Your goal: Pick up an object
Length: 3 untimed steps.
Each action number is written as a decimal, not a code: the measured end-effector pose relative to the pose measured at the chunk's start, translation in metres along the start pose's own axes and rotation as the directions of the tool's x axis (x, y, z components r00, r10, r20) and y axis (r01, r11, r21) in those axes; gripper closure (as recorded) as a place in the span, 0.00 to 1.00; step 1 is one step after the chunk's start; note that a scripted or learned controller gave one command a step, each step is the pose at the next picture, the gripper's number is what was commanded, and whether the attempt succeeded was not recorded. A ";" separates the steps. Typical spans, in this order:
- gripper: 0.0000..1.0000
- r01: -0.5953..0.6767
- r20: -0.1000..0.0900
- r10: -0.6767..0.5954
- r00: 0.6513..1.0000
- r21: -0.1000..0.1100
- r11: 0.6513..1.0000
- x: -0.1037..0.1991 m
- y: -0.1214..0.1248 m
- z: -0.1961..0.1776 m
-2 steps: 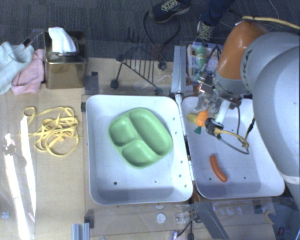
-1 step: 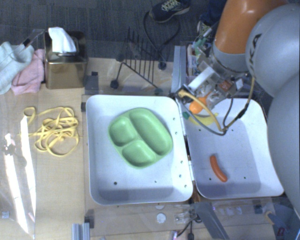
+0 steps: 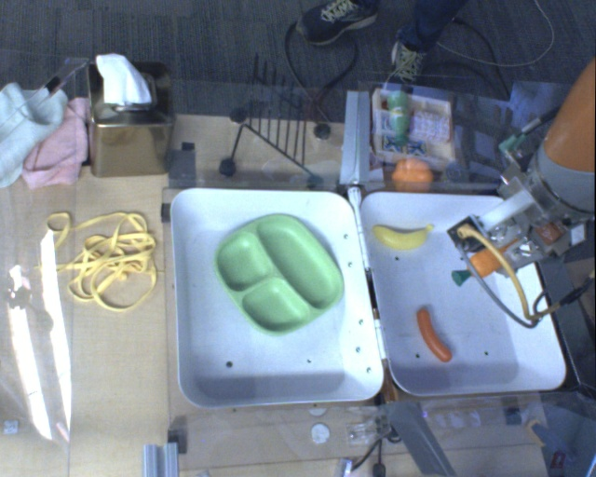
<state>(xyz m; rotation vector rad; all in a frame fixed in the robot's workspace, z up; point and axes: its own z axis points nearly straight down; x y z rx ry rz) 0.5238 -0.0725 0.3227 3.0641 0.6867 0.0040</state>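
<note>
- Camera view: the end effector [image 3: 463, 264] hangs at three o'clock over the right bin [image 3: 521, 373]; I cannot tell how wide it stands.
- The banana [image 3: 401, 237] and sausage [image 3: 434, 335] lie unlifted; the picking looks not yet done.

A robot lab, by every sign: two shallow white bins [image 3: 368, 279] fixed side by side on a pale wooden surface [image 3: 102, 373], a grey-and-orange arm [image 3: 563, 149] trailing loose cables [image 3: 517, 298], toy food for props, a tissue box [image 3: 126, 112], rags [image 3: 37, 130] and coiled yellow cord [image 3: 102, 256] nearby, dark carpet [image 3: 186, 33] and someone's sneakers [image 3: 337, 17] beyond.
</note>
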 end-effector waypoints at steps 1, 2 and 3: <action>1.00 -0.068 0.001 0.068 0.998 0.000 0.998 -0.009 0.056 0.012; 1.00 -0.174 0.001 0.174 0.985 0.002 0.985 -0.035 -0.014 0.139; 1.00 -0.030 0.000 0.030 1.000 0.001 1.000 -0.001 0.077 0.050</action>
